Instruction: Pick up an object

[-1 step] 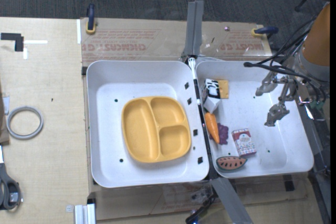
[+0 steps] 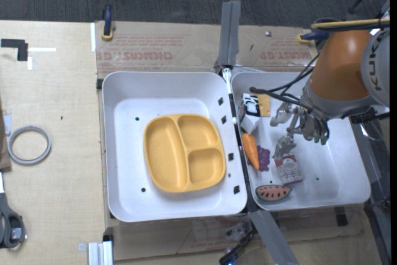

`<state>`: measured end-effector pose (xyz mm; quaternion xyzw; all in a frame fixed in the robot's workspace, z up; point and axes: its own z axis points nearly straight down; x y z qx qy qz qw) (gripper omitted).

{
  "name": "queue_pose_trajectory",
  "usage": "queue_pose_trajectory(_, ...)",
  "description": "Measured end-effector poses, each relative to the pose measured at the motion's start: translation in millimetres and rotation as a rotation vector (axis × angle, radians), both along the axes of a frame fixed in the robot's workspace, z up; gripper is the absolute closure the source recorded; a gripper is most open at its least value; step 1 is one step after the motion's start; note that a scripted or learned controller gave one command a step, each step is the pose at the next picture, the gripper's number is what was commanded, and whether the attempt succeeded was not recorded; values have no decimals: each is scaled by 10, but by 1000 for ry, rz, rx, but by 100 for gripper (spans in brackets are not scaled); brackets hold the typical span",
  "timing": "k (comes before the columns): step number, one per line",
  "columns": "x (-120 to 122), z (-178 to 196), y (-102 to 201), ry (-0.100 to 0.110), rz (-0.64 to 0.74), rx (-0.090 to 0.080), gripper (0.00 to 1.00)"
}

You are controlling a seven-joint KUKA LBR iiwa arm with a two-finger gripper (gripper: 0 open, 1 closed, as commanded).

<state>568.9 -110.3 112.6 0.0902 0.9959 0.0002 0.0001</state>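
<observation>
My gripper (image 2: 285,147) hangs over the middle of the right bin (image 2: 338,186), below the orange band of the arm. Its metal fingers point down toward a small pink and white packet (image 2: 289,172) lying just under them. To the left lie an orange carrot (image 2: 250,150) and a purple piece (image 2: 263,158). A watermelon slice (image 2: 273,193) rests near the bin's front edge. A black and white item (image 2: 250,105) and a yellow block (image 2: 264,105) sit at the bin's far left corner. I see nothing held between the fingers.
The left bin (image 2: 124,133) holds a yellow three-compartment plate (image 2: 184,152). A grey tape ring (image 2: 27,144) and scissors (image 2: 9,226) lie on the bench at the left. A grey divider bar (image 2: 229,34) stands between the bins at the back.
</observation>
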Motion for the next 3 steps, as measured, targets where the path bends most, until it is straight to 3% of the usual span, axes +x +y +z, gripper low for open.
queue_pose_trajectory(1,855,-202,-218,-3,-193,-1,0)
queue_pose_trajectory(2,-16,-205,-98,0,-382,-1,0)
queue_pose_trajectory(3,582,-206,16,-2,-855,-2,0)
